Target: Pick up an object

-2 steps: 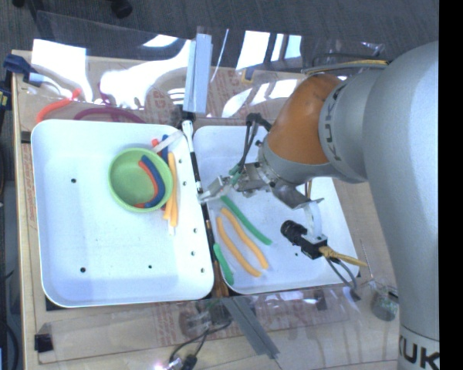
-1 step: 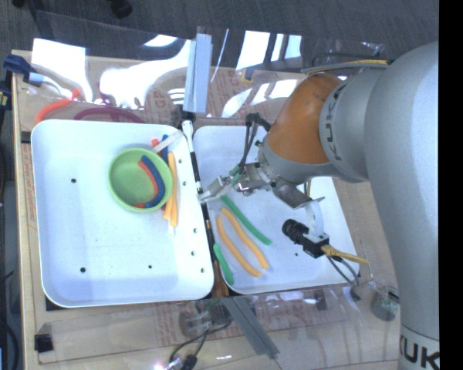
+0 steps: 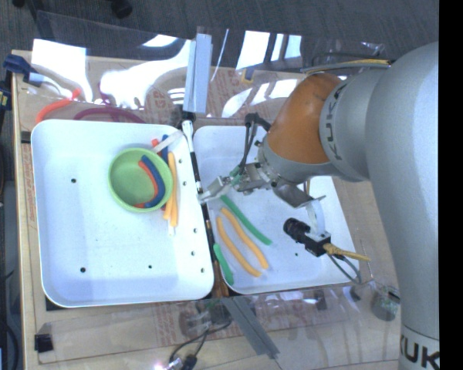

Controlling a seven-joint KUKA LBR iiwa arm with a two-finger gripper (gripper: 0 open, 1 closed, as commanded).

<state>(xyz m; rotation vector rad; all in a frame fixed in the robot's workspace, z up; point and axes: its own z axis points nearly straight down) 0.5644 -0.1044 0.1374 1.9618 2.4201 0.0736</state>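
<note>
Hovering with the jaws low at the left side of the right bin (image 3: pixel 289 270), close above a green strip (image 3: pixel 247 222) and two orange strips (image 3: pixel 243 243) lying inside it. Not being able to tell whether jaws apart or together.

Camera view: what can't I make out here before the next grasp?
- Right bin: its far right part is hidden under the arm.
- Hand: too small and blurred to tell whether it holds anything.
- Green strip: its upper end runs under the hand.
- Bowl: the strips inside overlap, so their count is unclear.
</note>
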